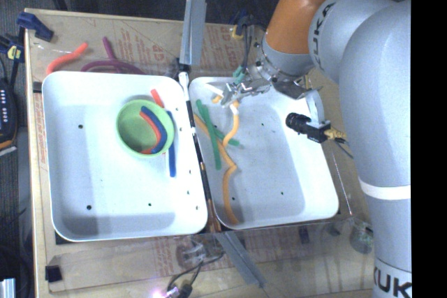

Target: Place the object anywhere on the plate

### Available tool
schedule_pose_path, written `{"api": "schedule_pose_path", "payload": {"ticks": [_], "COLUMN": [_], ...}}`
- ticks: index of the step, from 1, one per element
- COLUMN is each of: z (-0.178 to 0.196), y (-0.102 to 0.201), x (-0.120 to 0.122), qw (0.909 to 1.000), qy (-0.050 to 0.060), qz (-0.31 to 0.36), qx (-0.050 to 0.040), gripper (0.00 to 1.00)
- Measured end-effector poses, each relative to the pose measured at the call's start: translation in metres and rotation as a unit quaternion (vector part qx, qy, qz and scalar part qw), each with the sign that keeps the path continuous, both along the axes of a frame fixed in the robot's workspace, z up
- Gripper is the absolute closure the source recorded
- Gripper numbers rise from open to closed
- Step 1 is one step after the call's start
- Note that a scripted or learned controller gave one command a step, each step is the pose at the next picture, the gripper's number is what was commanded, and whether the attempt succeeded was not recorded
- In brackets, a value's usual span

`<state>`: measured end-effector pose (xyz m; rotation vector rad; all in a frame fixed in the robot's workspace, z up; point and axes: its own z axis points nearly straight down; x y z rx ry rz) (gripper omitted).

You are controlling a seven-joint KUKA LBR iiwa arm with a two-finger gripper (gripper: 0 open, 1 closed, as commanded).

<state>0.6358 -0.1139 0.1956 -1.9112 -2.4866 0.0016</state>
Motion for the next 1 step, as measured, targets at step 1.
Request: {"api": "schedule_pose_path", "payload": {"ticks": [1], "z": [0.0004], "y": [0.0], "x": [0.0002], "qw": [1.0], "qy": [0.0], "qz": [0.0], "qx": [0.0], "gripper": [0.0]}}
